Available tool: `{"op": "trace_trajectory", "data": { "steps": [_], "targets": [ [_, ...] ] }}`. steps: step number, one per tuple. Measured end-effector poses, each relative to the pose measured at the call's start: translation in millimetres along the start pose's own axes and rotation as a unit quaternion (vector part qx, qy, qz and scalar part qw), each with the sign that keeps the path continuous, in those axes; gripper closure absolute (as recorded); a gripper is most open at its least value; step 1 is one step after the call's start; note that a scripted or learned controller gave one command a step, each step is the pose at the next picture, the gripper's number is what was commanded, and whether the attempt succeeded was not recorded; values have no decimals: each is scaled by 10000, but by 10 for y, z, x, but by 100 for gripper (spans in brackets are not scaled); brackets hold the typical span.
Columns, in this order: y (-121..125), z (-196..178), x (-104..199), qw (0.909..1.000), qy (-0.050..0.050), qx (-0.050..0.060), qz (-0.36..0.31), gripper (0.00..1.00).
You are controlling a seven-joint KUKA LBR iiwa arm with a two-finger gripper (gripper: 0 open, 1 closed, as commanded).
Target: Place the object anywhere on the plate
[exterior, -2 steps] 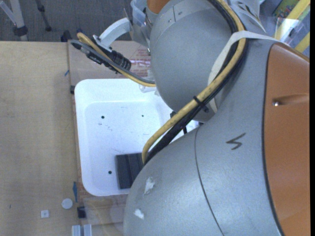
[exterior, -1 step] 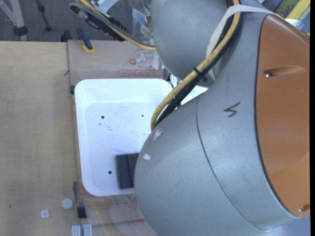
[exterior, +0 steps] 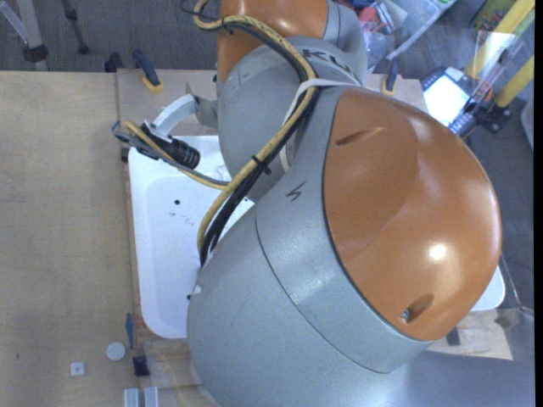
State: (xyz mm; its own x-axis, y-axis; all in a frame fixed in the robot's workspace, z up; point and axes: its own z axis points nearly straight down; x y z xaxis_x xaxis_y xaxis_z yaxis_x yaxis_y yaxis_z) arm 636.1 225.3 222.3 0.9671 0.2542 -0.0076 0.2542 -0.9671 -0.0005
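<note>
My arm's grey and orange body point(exterior: 339, 227) looms close under the camera and covers most of both white bins. A yellow and black cable point(exterior: 222, 195) runs along it from a black connector point(exterior: 174, 152) at the upper left. The left strip of one white bin point(exterior: 157, 244) is visible, its floor bare apart from a few dark specks. A curved white rim point(exterior: 174, 113) pokes out behind the connector. Whatever lies under the arm is hidden.
The wooden bench point(exterior: 59, 227) stretches away to the left of the bin. A small grey disc point(exterior: 114, 351) and a few small parts lie near the bench's front left. A blue clamp point(exterior: 150, 75) sits at the bench's back edge. Clutter stands at the far right.
</note>
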Motion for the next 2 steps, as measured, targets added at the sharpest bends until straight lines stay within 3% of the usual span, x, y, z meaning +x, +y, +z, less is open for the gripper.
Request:
{"op": "trace_trajectory", "data": {
  "steps": [1,2],
  "targets": [
    [1,-4,2,10000,7,1,0,0],
    [234,555,-638,9996,5,1,279,0]
  ]
}}
